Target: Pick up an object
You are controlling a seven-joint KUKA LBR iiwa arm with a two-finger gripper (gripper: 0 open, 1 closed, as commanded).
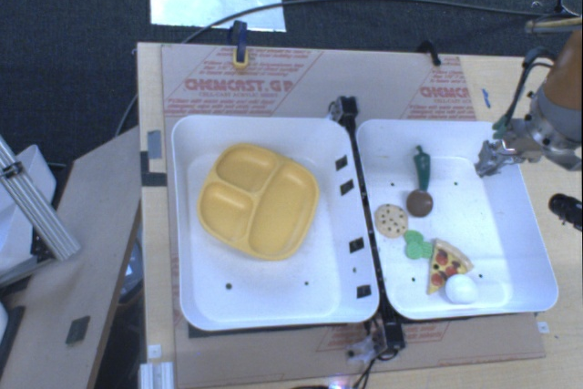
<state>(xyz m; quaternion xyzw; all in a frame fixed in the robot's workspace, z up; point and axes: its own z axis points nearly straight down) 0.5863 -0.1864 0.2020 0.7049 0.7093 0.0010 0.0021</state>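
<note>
Objects for picking lay in the right bin [524,223], bunched toward its left and near side: a green pepper [421,167] nearest the far wall, a brown disc [420,203] just below it, a cookie [391,220] close to the divider, a green piece [417,245], a pizza slice [446,264] and a white egg [461,289] touching the slice near the front edge. The gripper [489,158] hung over the bin's far right corner, well apart from all of them; whether its fingers were released or clenched could not be told, and nothing showed between them.

The likely trouble was the crowding. The slice, egg and green piece sat so close that a descent on one could nudge or trap a neighbour, and the flat cookie and slice offered little to pinch. The egg looked apt to roll away. The cookie's place beside the divider left scant clearance for a finger on that side.

Open room lay across the bin's right half and centre, giving a free path in from the corner. The left bin [196,287] held a yellow tray [259,200].
</note>
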